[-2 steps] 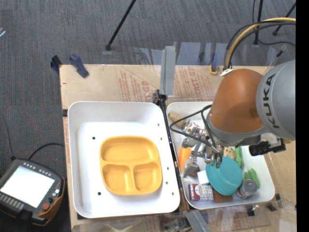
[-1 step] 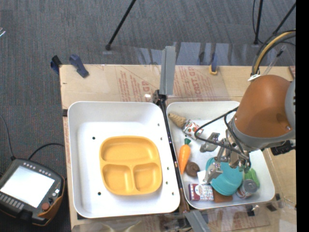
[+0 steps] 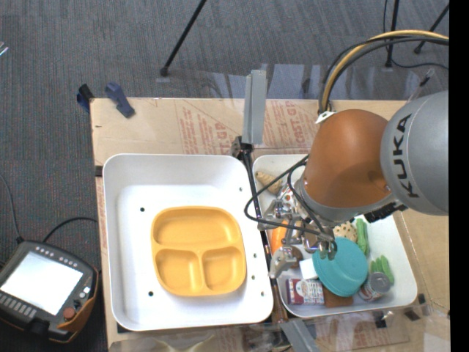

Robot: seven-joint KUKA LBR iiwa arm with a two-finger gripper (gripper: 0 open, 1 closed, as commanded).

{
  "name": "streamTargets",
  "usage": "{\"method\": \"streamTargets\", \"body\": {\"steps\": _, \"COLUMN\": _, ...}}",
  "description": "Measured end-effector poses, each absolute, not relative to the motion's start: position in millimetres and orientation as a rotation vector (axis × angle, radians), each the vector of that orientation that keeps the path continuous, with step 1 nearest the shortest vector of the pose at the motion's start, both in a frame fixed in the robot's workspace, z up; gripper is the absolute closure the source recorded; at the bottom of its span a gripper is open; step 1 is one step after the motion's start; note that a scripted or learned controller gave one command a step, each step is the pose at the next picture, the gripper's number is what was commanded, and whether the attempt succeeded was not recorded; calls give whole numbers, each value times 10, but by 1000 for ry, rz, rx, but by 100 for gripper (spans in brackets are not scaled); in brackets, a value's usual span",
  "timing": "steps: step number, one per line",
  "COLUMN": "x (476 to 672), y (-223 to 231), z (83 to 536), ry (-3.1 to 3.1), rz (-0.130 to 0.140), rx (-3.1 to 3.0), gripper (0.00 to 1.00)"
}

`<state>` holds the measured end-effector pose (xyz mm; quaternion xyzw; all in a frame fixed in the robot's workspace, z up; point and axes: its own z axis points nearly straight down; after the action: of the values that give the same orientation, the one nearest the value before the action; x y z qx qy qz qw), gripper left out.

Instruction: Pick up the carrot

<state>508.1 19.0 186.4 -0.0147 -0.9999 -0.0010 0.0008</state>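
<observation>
1. Where the view is nearest, at lower left off the bench, a grey handheld control pendant with a pale screen [image 3: 42,290] lies on the dark carpet, its cable trailing away.
2. Left shallow white plastic bin [image 3: 132,196]: holds one yellow plastic plate with three compartments [image 3: 198,251], flat, roughly centred.
3. Right shallow white plastic bin [image 3: 405,266]: cluttered. At the near edge lies a small red-and-white carton [image 3: 304,292]. Just beyond it is a round teal bowl [image 3: 341,267], with a small metal can [image 3: 371,285] and green leafy toy pieces [image 3: 382,268] to its right.
4. Orange carrot [image 3: 276,238]: in the right bin, near its left wall, just left of the teal bowl. Only a narrow orange strip shows; the rest is hidden under gripper hardware.
5. Two-finger gripper [image 3: 289,248]: low in the right bin, directly over or beside the carrot. Open or closed: cannot tell, wires and metal parts blur together. No grasp on the carrot is visible.
6. Above the gripper, the orange wrist band [image 3: 344,163] covers the middle of the right bin. The grey arm link with KUKA lettering [image 3: 421,152] runs off to the right, and a yellow-and-black cable loop [image 3: 366,46] arcs over it.
7. Grey upright post [image 3: 255,112] stands between the bins at their far edge.
8. Brown cardboard sheet [image 3: 183,119] lies under both bins, with a blue clamp [image 3: 117,99] at its far-left corner.
9. Farthest: a black stand leg [image 3: 187,28] on the carpet.
</observation>
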Motion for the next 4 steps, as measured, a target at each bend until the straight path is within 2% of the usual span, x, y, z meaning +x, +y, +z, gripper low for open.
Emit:
{"method": "streamTargets", "body": {"steps": 1, "x": 5464, "y": -268, "z": 1870, "ry": -3126, "rz": 0, "rx": -313, "gripper": 0}}
{"method": "streamTargets", "body": {"steps": 2, "x": 4755, "y": -510, "z": 1865, "ry": -3119, "rz": 0, "rx": -354, "gripper": 0}}
{"method": "streamTargets", "body": {"steps": 3, "x": 5056, "y": 249, "z": 1861, "ry": -3121, "rz": -4, "rx": -331, "gripper": 0}}
{"method": "streamTargets", "body": {"steps": 4, "x": 5667, "y": -215, "z": 1866, "ry": -3125, "rz": 1, "rx": -320, "gripper": 0}}
